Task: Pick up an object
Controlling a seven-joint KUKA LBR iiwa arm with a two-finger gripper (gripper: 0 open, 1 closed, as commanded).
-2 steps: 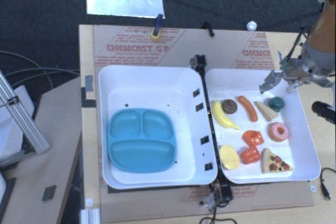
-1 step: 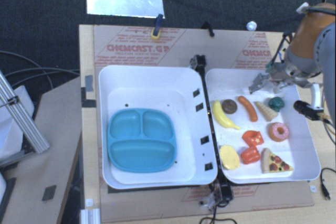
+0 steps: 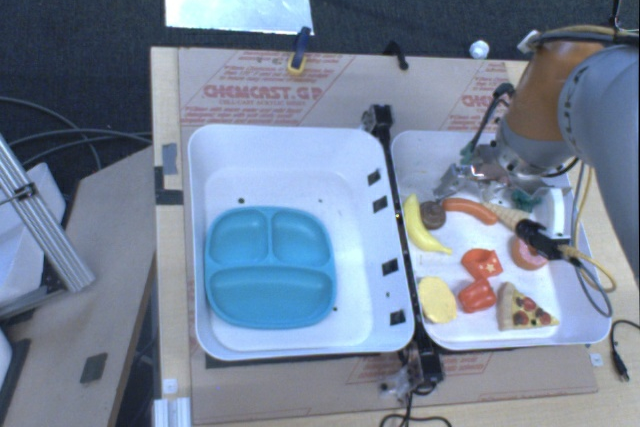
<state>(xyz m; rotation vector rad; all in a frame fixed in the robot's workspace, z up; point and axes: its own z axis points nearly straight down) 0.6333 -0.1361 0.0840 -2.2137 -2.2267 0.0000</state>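
Two shallow white bins sit side by side on the bench. The left bin [image 3: 290, 150] holds a blue divided plate [image 3: 269, 266], lying flat with three compartments. The right bin [image 3: 570, 320] holds the toy food: a yellow banana [image 3: 420, 227] near the bin's left wall, a small brown round piece [image 3: 433, 212] touching the banana's upper end, an orange carrot [image 3: 468, 209] just right of that piece, two red pepper pieces [image 3: 481, 262] [image 3: 476, 295], a pale yellow slice [image 3: 436, 299] at the front, a pizza slice [image 3: 523, 309] at the front right, and a reddish round slice [image 3: 528, 255] towards the right wall.

The grey arm with its orange band [image 3: 545, 95] reaches in from the right. The gripper [image 3: 470, 173] is low over the rear part of the right bin, just above the carrot and the brown piece. Whether the jaws stand open or closed cannot be told, and nothing is seen held.

The cardboard sheet [image 3: 260, 90] under the bins bears red printing reading "CHEMCAST GP", repeated; part of the same print shows at the sheet's right rear. A yellow clamp [image 3: 298, 62] sits at the sheet's rear edge.
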